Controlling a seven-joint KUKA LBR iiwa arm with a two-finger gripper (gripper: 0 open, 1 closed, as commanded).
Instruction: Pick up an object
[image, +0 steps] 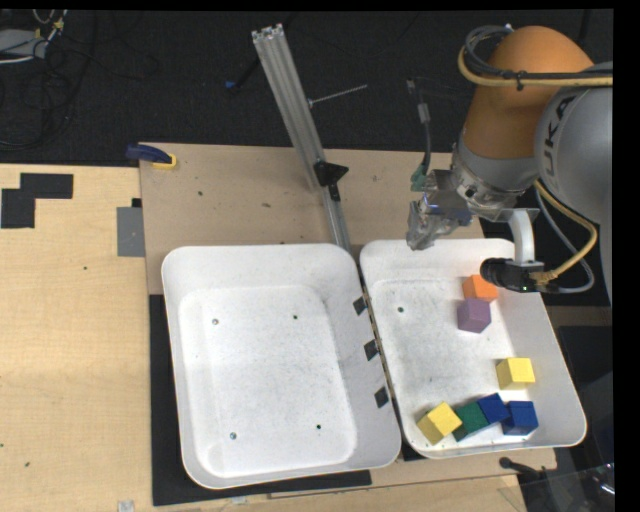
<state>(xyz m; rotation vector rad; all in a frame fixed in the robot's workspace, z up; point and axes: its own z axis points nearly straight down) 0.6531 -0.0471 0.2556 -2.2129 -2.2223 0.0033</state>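
Note:
The right bin (430, 340) holds several small blocks. An orange block (479, 288) lies near its far right side, with a purple block (474, 315) just in front of it. A yellow block (515, 372) sits further forward. At the front edge a second yellow block (438, 422), a green block (470, 418) and two blue blocks (508, 413) are bunched together. My gripper (424, 232) hangs above the far rim of the right bin, left of the orange block, with nothing seen in it.
The left bin (265, 360) lies beside the right one, joined by black clips. A slanted aluminium rail (300, 120) rises behind the bins. A cable and black connector (505, 272) hang by the orange block.

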